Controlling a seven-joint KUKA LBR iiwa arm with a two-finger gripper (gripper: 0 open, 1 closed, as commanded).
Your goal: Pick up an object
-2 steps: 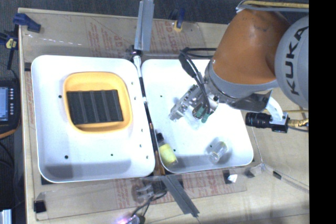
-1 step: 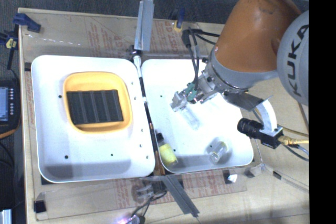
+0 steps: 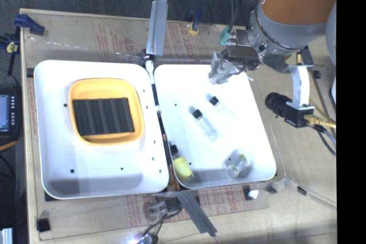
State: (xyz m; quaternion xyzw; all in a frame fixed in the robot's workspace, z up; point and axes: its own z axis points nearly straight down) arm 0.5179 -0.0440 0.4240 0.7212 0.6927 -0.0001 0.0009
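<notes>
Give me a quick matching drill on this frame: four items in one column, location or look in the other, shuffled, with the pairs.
Items:
1. orange tray
2. yellow object
3. clear bottle with black cap
4. gripper

Descriptions:
A. near the centre of the right bin
B. above the far edge of the right bin
C. in the left bin, holding a dark ribbed insert
D. near-left corner of the right bin

Pairs: 1-C, 2-D, 3-A, 4-B
</notes>
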